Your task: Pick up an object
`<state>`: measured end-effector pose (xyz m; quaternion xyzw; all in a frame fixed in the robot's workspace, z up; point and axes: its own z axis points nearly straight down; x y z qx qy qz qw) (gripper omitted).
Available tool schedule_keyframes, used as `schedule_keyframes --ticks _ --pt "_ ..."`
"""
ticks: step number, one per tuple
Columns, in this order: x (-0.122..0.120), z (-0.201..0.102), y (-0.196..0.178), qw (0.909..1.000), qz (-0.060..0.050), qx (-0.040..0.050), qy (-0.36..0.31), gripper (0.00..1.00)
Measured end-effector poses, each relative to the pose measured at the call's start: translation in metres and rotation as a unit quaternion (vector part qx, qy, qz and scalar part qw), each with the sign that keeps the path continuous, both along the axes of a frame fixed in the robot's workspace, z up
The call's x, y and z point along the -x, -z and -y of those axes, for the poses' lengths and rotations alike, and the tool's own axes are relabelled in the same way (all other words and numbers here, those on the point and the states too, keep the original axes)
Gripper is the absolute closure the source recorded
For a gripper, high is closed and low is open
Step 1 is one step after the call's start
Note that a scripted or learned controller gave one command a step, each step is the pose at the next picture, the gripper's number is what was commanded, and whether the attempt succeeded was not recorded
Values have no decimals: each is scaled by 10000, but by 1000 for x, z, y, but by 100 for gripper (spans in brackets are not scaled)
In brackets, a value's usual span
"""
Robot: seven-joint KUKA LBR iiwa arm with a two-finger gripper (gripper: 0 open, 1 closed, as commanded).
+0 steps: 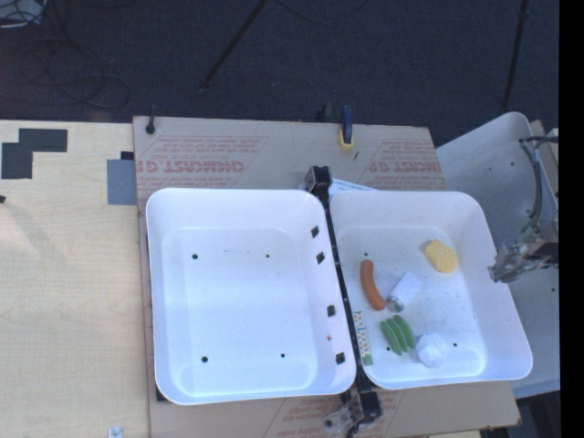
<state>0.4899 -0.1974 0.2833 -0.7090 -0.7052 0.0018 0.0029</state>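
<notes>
The gripper (pixel 513 265) is a small, dull metal cluster with thin cables running up from it; it sits just outside the right-hand rim of the right bin (pixel 497 222), at about the height of the bin's middle, and it is too small and blurred to tell whether it is open or closed, or whether it touches the rim; nothing can be seen held in it.

Just inside the rim, nearest the gripper, lies a yellow lump (pixel 441 255), blocky, with a bumpy surface; further from the gripper, towards the divide between the bins, lies a smooth orange-red sausage shape (pixel 371 284), with a small pale grey block (pixel 404 290) just beside it; nearer the view's lower edge lie a ribbed green pod (pixel 397 333) and a white rounded lump (pixel 431 349), close together.

Both bins are shallow, glossy white plastic with rounded corners; the left bin (pixel 162 210) lies well apart from the gripper; black clips (pixel 319 181) join the two.

The bins rest on a brown cardboard sheet (pixel 210 158) with red printing, held by a blue and yellow clamp (pixel 346 128); it lies on a pale wooden bench (pixel 64 299); beyond is a dark floor (pixel 274 44) crossed by cables.
</notes>
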Motion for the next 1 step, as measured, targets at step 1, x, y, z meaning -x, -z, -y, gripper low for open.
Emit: schedule_keyframes --ticks 1 --pt "1 19 -131 9999 94 39 -23 100"
